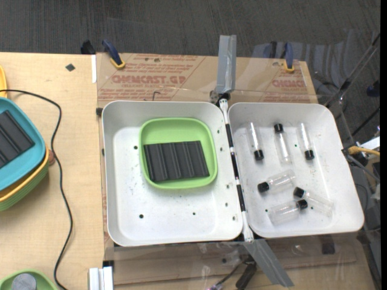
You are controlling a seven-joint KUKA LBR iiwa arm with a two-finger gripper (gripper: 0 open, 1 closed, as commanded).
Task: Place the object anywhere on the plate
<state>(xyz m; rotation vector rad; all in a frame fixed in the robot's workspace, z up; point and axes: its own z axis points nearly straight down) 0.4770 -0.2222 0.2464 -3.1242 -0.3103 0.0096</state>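
Green plate [179, 132] in left bin [121, 180]; clear vials in right bin [338, 162].
Ribbed black insert [177, 161] lies on the plate; gripper's state cannot be told.

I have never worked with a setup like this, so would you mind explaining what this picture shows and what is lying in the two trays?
This is one fixed camera looking down at a slant on a wooden bench. Two shallow white bins sit side by side. The left bin holds a green square plate with a dark ribbed insert on it. The right bin holds several clear plastic vials with black caps, some standing in a row near the back, others scattered near the front. A robot arm would reach in from the right to move one vial onto the plate; so far none lies there.
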